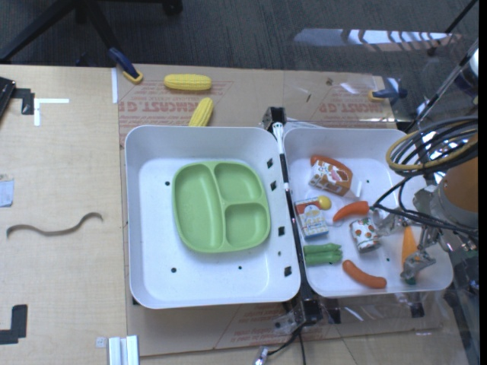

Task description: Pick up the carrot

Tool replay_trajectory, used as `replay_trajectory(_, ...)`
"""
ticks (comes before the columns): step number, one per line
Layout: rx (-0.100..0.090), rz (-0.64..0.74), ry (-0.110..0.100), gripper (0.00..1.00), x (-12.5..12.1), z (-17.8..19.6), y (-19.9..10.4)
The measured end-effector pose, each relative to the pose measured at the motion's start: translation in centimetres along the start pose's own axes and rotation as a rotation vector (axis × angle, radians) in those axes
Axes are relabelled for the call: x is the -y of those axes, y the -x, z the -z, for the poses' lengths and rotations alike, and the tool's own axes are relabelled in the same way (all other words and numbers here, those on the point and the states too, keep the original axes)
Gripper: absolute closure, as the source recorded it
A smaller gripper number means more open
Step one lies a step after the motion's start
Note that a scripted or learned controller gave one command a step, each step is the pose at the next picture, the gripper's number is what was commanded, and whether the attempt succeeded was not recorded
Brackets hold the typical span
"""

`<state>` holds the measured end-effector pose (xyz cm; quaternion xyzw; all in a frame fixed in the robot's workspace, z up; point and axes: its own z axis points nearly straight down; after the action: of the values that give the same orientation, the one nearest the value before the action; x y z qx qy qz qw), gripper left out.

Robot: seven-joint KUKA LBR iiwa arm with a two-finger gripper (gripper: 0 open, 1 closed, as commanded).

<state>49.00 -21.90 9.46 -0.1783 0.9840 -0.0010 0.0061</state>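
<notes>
Pincer (415, 258) beside carrot (409, 242), right bin (335, 284)

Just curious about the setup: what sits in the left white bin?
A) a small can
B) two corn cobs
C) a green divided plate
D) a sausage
C, the green divided plate lies alone inside the left bin, with three compartments showing.

Left bin (144, 204) white, holding light green plate (222, 206). Right bin (335, 139) white. Carrot (409, 243) orange. Sausage (364, 274) orange-red, pepper (349, 211) red-orange. Bean pod (322, 255) dark green. Small can (365, 234) white with red print. Packet (331, 175) orange and white. Two corn cobs (188, 82) yellow. Bench (53, 158) pale wood. Arm (463, 188) orange band, black and yellow cables.
</notes>
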Motion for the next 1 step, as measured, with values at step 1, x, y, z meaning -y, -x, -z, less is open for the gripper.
replay_trajectory(1,0.0,0.172,0.003,0.0,-0.1,-0.02,0.22)
